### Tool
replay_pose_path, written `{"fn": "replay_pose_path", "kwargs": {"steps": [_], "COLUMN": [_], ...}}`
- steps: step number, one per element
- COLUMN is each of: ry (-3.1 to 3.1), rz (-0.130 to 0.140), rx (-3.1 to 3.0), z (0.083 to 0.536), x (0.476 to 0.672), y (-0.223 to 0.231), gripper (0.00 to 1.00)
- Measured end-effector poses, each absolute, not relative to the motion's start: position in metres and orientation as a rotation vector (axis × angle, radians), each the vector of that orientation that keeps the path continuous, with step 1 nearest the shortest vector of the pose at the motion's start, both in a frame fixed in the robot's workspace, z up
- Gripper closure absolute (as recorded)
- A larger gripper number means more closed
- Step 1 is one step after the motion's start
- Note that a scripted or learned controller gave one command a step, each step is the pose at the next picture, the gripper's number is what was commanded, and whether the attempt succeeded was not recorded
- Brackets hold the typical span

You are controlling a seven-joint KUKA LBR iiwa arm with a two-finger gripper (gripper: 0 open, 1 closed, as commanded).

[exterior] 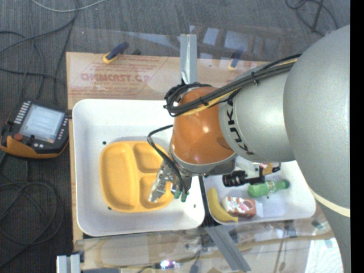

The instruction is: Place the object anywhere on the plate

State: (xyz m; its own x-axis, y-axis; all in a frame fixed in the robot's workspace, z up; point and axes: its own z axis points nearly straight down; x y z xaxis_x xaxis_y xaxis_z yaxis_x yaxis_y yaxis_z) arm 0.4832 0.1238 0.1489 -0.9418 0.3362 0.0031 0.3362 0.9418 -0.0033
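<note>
Camera view: looks down at a slant on two white bins; the yellow plate (pixel 128 175) serves as the landmark for every place below.
Plate: a compartmented yellow tray lying in the left bin (pixel 91 124), its long side running toward and away from the camera.
Arm: the grey arm with its orange band (pixel 199 132) hangs over the plate's right side, reaching in from the right.
Gripper (pixel 165 187): over the plate's near right corner, pointing down; whether it is wide, narrow or holding anything cannot be told, as the metal and dark parts there blur together.
Task object: not identifiable; nothing can be made out between the tool's parts, so its long axis and the way it points cannot be given.
Candidates: a banana (pixel 219 206), a red-and-white packet (pixel 242 207) and a green bottle-like item (pixel 267 187) lie in the right bin (pixel 304 209), all right of the plate and apart from it. The banana's long axis curves from far to near; the green item lies across, left to right.
Step in hand: judged to be the placing stage, since the tool sits right above the plate.
Next move calls for: if something is carried, a short lowering and release inside the rim; if not, a return right of the plate for a fresh pick.
</note>
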Motion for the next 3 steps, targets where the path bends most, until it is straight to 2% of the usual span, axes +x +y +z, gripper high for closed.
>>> {"fn": "replay_pose_path", "kwargs": {"steps": [1,2,3], "ry": [-3.149,-3.129,-3.108], "rz": [-0.002,0.000,-0.021], "rx": [-0.014,0.266,-0.504], "z": [0.129,0.143,0.094], "x": [0.487,0.505,0.506], "y": [0.163,0.231,0.184], "gripper": [1.00,1.00,1.00]}}
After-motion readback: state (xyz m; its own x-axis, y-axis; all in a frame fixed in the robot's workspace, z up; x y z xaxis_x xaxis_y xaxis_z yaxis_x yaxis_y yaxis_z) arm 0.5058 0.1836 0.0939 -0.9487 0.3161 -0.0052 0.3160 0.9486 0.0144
